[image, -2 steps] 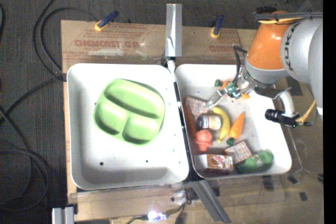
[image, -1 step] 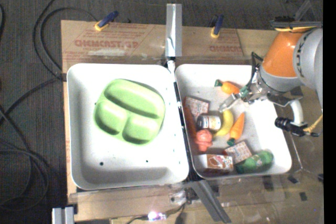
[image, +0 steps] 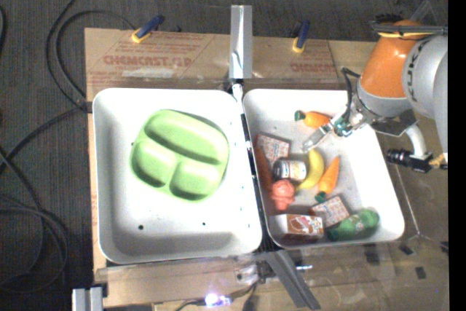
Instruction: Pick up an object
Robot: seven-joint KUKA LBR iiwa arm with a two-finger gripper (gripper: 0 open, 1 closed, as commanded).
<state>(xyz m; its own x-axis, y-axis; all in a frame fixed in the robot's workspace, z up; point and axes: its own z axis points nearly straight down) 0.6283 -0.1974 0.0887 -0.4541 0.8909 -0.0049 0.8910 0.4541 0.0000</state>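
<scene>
The end effector (image: 320, 136) is seen poised slightly open and empty above the right bin (image: 378, 156), just over a banana (image: 315, 168) lying among assorted toy groceries.

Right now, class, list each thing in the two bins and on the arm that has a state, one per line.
End effector: open, above the right bin, holding nothing.
Banana: lying flat, beside the can.
Can: on its side.
Carrot: lying slanted, right of the banana.
Green cushion: resting flat in the left bin.
Right bin: holding the small items.
</scene>
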